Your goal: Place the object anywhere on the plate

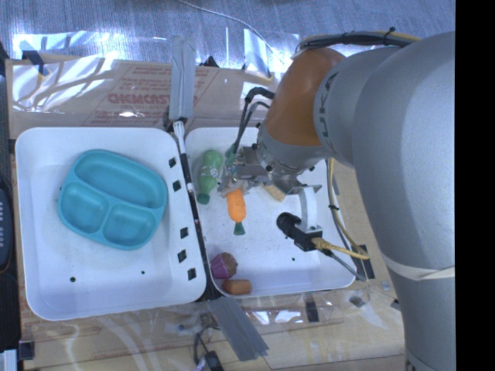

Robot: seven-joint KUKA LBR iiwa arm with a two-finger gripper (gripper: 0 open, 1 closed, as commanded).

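Note:
A blue plate (114,198) with three compartments lies in the left bin (46,284). My gripper (238,178) hangs over the upper left part of the right bin (309,273), just above an orange toy carrot (237,209) with a green tip that points toward the bin's front. A green toy bottle (208,173) lies right beside the gripper, to its left, against the bin's left wall. The arm's wrist covers the fingers from above.
A purple-and-tan toy (223,265) and a small brown sausage-like toy (237,287) lie at the right bin's front left corner. A tan piece (276,192) peeks out below the wrist. A black cable fitting (298,230) hangs over the right bin.

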